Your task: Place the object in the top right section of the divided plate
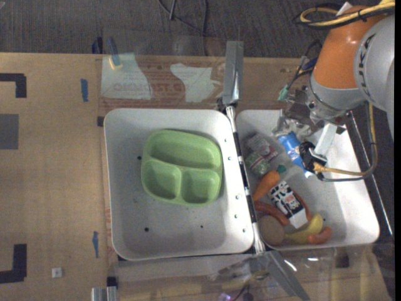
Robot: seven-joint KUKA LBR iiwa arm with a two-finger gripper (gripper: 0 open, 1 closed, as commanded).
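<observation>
Two white bins: my end effector (293, 137) sits low over a blue plastic bottle (292, 149), grip unreadable, green divided plate (182, 167) waiting unfilled.

Arm (351, 49) reaches in from right, end effector (293, 137) lowered.

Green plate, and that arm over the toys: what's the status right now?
Gripper low over right bin, at a blue object; grasp unclear. Green divided plate in left bin, nothing on it. Carrot and banana heaped nearby.
</observation>
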